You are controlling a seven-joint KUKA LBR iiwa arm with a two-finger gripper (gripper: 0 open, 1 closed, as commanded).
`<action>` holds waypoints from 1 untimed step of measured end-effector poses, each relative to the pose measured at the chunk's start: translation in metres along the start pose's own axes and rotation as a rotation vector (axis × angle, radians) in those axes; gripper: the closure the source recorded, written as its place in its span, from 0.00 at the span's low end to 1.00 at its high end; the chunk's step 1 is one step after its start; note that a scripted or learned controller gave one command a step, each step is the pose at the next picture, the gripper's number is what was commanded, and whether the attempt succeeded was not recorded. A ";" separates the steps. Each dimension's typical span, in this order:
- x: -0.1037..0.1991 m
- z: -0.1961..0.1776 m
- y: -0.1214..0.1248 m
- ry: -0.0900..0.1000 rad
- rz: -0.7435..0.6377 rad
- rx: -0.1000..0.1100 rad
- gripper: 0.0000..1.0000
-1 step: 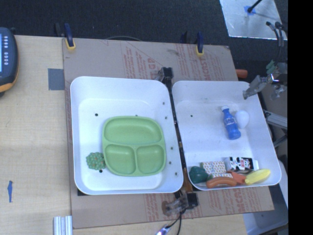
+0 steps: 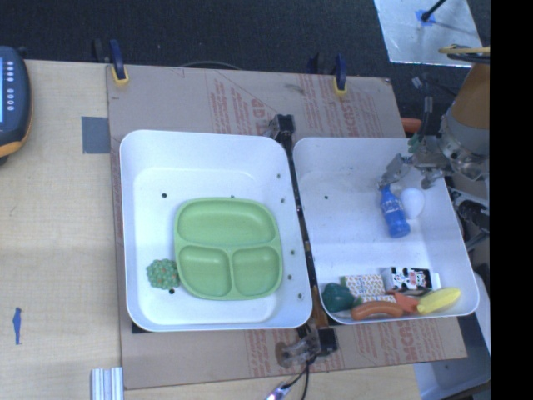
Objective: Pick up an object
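Note:
My gripper (image 2: 411, 176) hangs over the far right part of the right bin (image 2: 350, 232), and its two fingers stand apart, so it looks open with nothing between them. Just below it lie a blue bottle (image 2: 394, 212) and a white egg-shaped object (image 2: 413, 201), side by side. The bottle's top end points toward the left finger (image 2: 391, 173). Along the bin's near edge sit a dark green lump (image 2: 336, 296), a patterned packet (image 2: 365, 286), a black-and-white box (image 2: 408, 279), an orange carrot-like piece (image 2: 379, 310) and a yellow banana (image 2: 439, 300).
The left bin (image 2: 146, 190) holds a green divided plate (image 2: 226, 248) and a small green bumpy ball (image 2: 162, 273) at the plate's left. Clamps (image 2: 119, 63) pin the cardboard base at the back. A blue-and-orange device (image 2: 12, 98) sits at far left.

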State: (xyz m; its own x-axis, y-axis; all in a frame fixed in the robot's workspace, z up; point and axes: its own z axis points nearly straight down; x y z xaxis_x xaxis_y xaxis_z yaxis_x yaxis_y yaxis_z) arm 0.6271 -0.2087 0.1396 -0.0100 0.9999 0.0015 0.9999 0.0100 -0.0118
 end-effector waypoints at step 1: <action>0.023 0.052 -0.035 0.001 0.006 -0.001 0.00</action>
State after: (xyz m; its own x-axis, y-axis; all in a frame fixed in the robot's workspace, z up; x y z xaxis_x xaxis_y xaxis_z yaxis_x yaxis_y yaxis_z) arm 0.5913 -0.1858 0.0882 -0.0038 1.0000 0.0024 0.9999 0.0038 -0.0111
